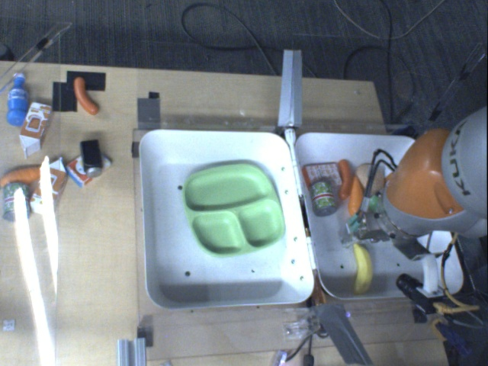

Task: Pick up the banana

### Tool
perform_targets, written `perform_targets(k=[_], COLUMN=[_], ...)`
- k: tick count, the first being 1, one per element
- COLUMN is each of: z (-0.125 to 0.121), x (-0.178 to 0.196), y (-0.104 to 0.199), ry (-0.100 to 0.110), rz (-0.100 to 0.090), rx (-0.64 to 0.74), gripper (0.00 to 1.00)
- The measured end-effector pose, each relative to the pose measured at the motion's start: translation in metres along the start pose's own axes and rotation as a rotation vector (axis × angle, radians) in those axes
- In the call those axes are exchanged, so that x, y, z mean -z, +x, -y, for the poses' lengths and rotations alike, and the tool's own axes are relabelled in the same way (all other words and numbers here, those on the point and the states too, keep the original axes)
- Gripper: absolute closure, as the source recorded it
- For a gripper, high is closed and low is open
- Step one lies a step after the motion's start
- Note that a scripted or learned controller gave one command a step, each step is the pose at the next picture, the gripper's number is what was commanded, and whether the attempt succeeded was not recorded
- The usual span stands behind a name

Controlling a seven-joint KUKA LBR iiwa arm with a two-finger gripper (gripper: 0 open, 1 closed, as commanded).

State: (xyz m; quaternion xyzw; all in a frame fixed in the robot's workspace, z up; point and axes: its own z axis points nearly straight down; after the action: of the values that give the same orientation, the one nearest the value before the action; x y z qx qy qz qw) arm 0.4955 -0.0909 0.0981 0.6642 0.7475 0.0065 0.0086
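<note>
- One banana lies in the right bin, close to its near rim.
- One gripper hangs just above the banana's far end; jaw state I cannot tell.
- One green tray sits mid left bin, bare floor around it.
- One carrot and one can lie farther back.

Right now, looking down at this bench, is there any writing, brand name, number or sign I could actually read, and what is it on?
"KU": dark letters on the grey arm at the picture's right edge, cut off there.
Can in the right bin: red and green label, print too small to read.
Blue bottle on the bench: label blurred.
Small cartons at the far left: red and white printing, unreadable.
No other signs or numbers are legible.
</note>
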Motion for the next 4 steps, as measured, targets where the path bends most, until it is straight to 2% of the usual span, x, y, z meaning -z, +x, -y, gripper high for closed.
perform_targets(k=[1,2,3,4], z=[-0.046,-0.046,0.003,0.001], x=[0.084,0.084,-0.002,0.006], y=[0.029,0.029,0.004,0.005], ry=[0.022,0.022,0.024,0.023], rz=[-0.001,-0.001,-0.002,-0.003], rx=[-0.237,-0.236,-0.210,-0.207], gripper=[1.00,0.00,0.00,1.00])
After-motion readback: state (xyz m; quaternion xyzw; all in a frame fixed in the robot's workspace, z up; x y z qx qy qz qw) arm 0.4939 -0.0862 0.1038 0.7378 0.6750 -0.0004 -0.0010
